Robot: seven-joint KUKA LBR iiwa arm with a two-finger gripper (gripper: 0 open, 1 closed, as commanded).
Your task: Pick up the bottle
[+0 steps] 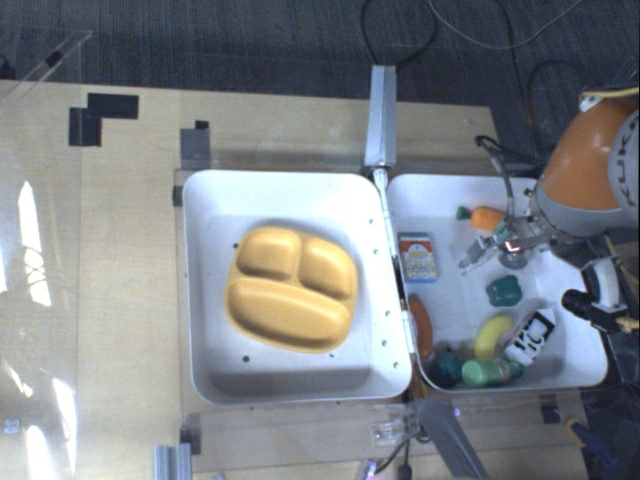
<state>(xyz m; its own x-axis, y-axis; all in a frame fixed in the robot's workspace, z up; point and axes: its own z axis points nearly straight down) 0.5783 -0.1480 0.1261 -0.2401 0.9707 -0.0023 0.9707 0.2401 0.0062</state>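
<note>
The gripper (497, 249) hovers, finger state unclear; the green plastic bottle (490, 372) lies well below the fingers, untouched.

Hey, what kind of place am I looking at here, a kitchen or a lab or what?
Most likely a robotics lab bench, not a kitchen: a robot arm reaches over two white bins, small toy-like items such as a green bottle lie in one, and loose cables trail across the floor behind.

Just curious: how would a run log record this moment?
claw: over right bin | bottle: lying at bin's near edge, not held
</note>
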